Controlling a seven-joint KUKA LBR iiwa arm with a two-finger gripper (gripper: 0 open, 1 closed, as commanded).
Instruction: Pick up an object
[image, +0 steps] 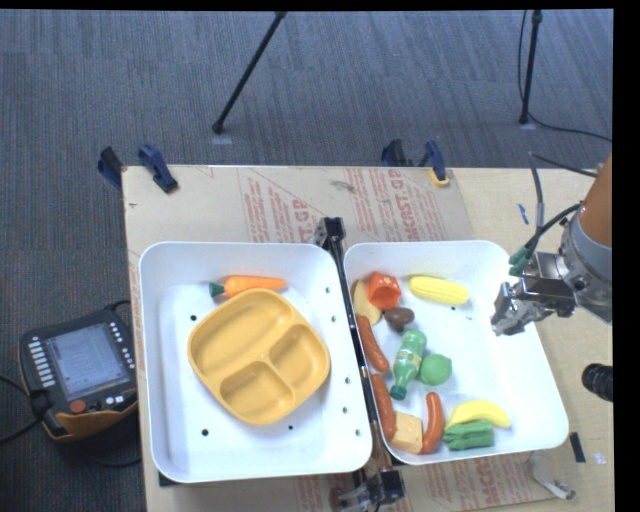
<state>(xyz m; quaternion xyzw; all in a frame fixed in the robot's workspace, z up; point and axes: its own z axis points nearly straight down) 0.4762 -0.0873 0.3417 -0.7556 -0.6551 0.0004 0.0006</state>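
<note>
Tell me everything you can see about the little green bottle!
The green bottle is a small toy that looks like shiny plastic. It has a white label band around its middle and a narrow neck. It lies on its side in the right bin, slanted, neck pointing down-left toward the sausages. A round green ball-shaped toy sits right against it. The gripper is off to the right, not touching it.
</note>
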